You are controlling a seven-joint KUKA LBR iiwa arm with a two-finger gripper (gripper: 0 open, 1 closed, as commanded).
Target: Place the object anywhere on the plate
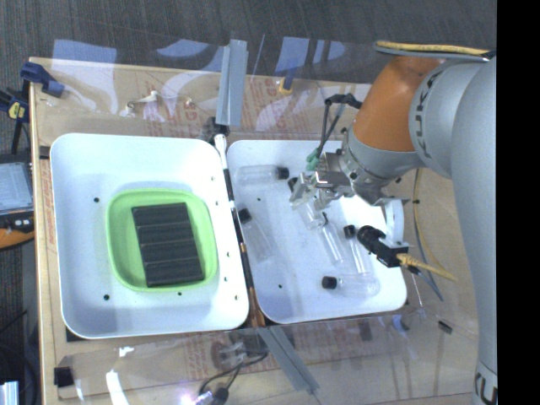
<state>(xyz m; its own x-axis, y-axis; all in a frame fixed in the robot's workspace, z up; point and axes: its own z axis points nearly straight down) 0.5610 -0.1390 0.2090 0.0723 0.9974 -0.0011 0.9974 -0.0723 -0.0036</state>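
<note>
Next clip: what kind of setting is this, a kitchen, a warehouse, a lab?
Most likely a robotics lab bench. A grey and orange arm reaches over two white bins set on a board, one bin holding a green plate, the other clear tubes, with loose cables at the edge.

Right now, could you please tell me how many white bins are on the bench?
2. The left bin holds the green plate; the right bin lies beside it, under the gripper. Nothing suggests a hidden third.

No text or label can be read.
</note>
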